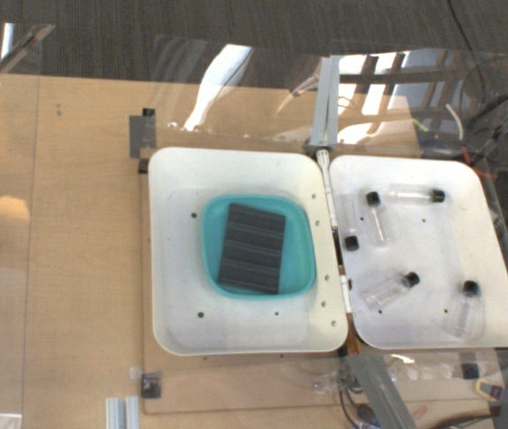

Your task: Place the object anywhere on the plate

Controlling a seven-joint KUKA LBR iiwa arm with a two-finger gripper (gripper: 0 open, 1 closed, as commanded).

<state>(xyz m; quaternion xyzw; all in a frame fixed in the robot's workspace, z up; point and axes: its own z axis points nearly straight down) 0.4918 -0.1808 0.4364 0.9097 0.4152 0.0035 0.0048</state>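
Gripper state could not be told; dark grey ribbed rectangular block (252, 248) lay flat on teal square plate (301, 257) in left white bin (178, 320), judged stiff, fairly light, best pinched across its long edges.

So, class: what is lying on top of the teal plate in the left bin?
A dark ribbed block lies on the teal plate, slightly tilted. The plate's centre beneath it is covered and cannot be seen.
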